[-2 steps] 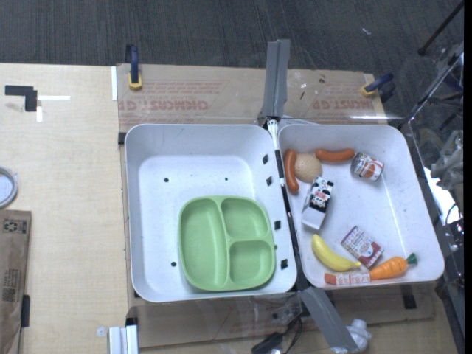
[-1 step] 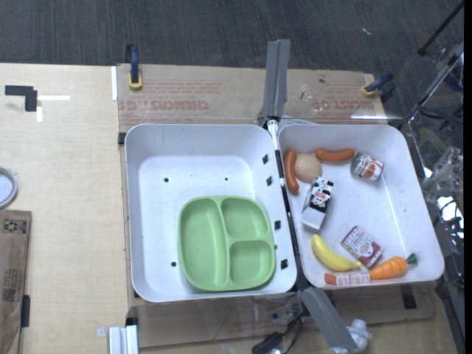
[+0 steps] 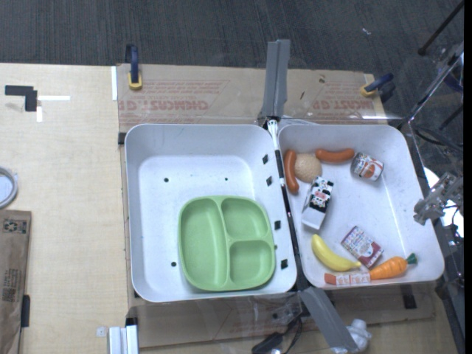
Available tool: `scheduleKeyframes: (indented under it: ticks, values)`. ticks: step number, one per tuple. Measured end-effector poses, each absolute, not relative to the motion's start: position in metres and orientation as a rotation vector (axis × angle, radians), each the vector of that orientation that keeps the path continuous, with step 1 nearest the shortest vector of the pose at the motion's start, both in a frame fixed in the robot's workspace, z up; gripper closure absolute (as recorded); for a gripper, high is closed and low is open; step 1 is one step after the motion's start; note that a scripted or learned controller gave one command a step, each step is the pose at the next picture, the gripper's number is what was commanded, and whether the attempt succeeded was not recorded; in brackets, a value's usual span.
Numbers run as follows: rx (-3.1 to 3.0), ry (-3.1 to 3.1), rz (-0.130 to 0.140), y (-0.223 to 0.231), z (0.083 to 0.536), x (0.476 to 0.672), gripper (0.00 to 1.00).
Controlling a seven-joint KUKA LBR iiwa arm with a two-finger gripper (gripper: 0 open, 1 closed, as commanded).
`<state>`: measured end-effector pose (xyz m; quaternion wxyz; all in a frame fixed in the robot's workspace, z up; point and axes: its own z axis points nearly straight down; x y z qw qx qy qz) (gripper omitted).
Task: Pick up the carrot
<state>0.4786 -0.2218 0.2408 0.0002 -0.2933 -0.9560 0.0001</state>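
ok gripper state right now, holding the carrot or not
gripper: at the right bin's right edge, open or shut cannot be told; the carrot lies in the bin, not held.

We take this for a robotics lab: two shallow white plastic bins (image 3: 140, 198) sit side by side on a pale wooden bench (image 3: 59, 161), a cardboard sheet (image 3: 192, 94) is held down by yellow-and-blue spring clamps (image 3: 133, 68), and dark grey carpet (image 3: 184, 13) lies beyond.
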Motion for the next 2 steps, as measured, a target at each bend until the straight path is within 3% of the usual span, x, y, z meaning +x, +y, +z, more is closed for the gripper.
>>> scheduleKeyframes:
  ticks: [1,2]
  values:
    - [-1.380,-2.826,0.002,-0.2220,0.3036,0.4800,1.00]
    - [-1.912,-2.495,0.004,-0.2223,0.3123,0.4788,1.00]
